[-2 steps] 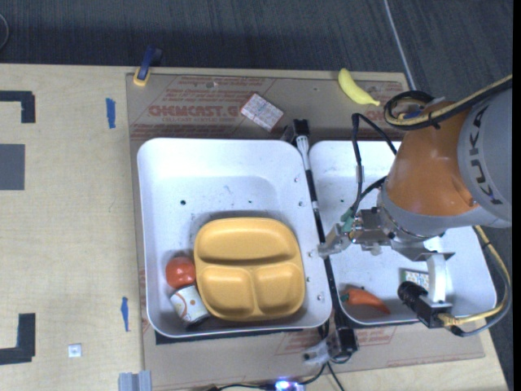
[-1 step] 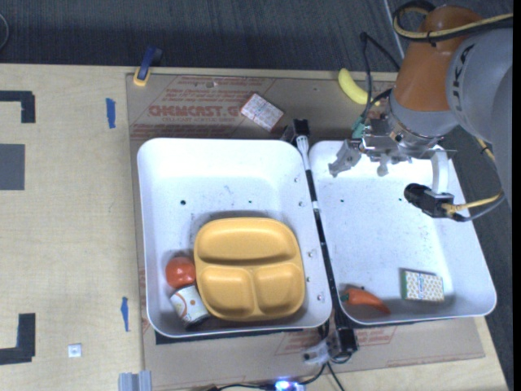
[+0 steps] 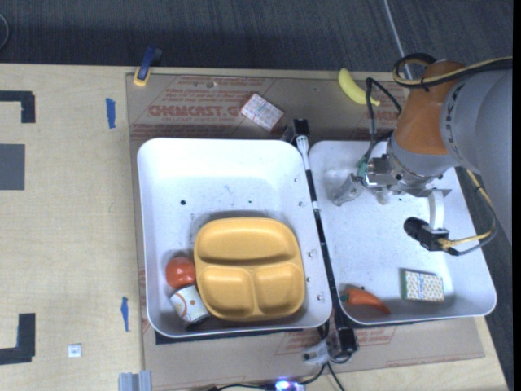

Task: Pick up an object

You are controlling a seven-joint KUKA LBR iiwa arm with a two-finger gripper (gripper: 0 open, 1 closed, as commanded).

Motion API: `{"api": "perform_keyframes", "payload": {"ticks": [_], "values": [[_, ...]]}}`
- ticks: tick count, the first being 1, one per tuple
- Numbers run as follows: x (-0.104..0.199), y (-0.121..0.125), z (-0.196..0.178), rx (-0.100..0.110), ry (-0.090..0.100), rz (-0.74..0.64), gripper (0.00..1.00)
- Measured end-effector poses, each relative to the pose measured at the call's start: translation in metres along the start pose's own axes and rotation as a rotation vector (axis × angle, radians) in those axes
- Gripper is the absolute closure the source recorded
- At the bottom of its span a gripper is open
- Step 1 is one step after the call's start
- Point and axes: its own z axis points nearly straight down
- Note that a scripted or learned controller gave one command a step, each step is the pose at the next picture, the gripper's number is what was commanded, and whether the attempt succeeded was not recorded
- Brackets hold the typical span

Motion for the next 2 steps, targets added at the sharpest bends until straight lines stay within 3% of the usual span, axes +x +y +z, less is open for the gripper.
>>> {"api": "perform_keyframes", "payload": {"ticks": [1,2], "values": [[-0.005,-0.113,0.0,0.003,0.001,0.001,0.0],[0.011,-0.14,0.0,-0.001,0.001,0.001,0.0]]}}
